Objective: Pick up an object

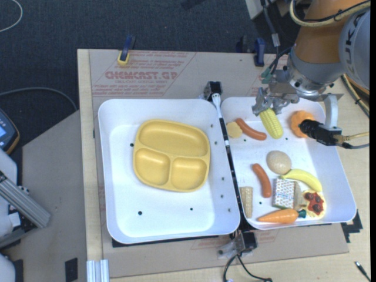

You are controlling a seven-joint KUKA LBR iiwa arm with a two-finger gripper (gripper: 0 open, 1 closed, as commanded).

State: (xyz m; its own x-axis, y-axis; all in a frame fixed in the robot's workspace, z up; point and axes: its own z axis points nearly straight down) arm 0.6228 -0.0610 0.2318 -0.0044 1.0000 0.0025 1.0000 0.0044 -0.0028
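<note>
My gripper (268,106) hangs over the back of the right bin (341,175), directly at the upper end of a yellow corn cob (272,124). The cob lies tilted just below it, and whether it is touched or gripped I cannot tell. Left of the cob lie a reddish sausage (251,129) and a small pale yellow piece (234,129). An orange (299,121) sits to the cob's right, partly behind the robot's fittings.
Nearer the front of the right bin lie a beige egg-shaped thing (278,161), a banana (305,178), a second sausage (262,180), a small patterned box (284,192), a carrot (278,217) and a pale cone (247,201). The left bin (117,175) holds a yellow divided plate (171,155).
</note>
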